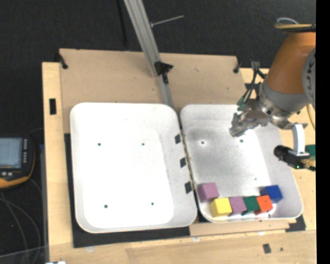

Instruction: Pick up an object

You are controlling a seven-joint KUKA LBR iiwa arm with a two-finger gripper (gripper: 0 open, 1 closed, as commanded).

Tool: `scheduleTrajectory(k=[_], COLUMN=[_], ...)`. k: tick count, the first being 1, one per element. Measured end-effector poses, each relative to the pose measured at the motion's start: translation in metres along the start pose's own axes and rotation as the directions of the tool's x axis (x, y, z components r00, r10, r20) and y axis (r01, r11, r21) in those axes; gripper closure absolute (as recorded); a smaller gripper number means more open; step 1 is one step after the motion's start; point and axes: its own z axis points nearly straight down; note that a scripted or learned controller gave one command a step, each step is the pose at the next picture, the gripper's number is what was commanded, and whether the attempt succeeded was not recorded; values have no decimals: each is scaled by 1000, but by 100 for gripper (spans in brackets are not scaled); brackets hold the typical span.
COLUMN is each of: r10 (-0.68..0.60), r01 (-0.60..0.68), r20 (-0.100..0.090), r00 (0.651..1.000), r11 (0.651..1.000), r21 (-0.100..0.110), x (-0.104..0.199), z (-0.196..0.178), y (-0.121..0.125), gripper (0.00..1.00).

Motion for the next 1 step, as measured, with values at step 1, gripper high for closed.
scheduleTrajectory(k=[1], r10=[-1], r01=[1], r20=[3], r00=[1000], r11=[1000], r21=[-5], x=[-31], z=[-150], y=[-62], gripper=[100])
